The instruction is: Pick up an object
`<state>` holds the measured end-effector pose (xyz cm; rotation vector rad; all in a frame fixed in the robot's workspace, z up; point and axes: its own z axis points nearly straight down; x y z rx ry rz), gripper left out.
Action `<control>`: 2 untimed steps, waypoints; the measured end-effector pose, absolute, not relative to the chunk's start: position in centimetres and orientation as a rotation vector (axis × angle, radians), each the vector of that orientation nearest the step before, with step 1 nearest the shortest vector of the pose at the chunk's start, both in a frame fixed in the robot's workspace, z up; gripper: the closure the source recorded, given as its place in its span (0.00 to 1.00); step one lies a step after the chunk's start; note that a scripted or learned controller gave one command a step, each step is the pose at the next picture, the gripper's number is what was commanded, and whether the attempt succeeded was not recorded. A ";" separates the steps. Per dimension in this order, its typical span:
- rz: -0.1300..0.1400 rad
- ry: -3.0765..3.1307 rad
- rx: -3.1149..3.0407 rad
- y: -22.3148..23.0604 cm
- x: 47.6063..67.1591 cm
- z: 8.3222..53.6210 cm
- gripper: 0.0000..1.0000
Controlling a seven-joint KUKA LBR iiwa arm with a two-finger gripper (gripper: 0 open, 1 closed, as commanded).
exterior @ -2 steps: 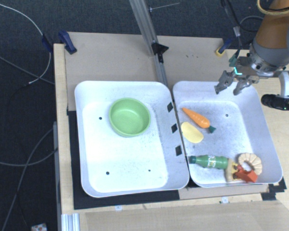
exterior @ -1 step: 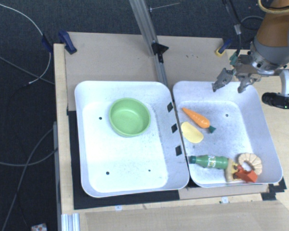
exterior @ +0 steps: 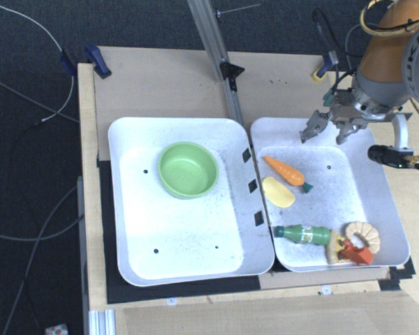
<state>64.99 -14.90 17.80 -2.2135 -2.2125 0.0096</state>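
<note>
Orange toy carrot point(exterior: 285, 171) lies loose in right bin point(exterior: 394, 218) beside a yellow piece point(exterior: 278, 192), nearest the end effector point(exterior: 329, 132), which hangs over the far rim, fingers spread, gripping nothing, likely staged for a descent.

- No text, brand, number or sign can be read anywhere in the view.
- The green bottle point(exterior: 304, 234), at about 5 o'clock, carries a pale label, too small and blurred to make out.
</note>
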 end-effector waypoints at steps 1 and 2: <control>0.007 -2.214 -2.216 -15.6 64.9 11.9 0.00; 0.008 -2.213 -2.213 -15.5 64.9 9.6 0.00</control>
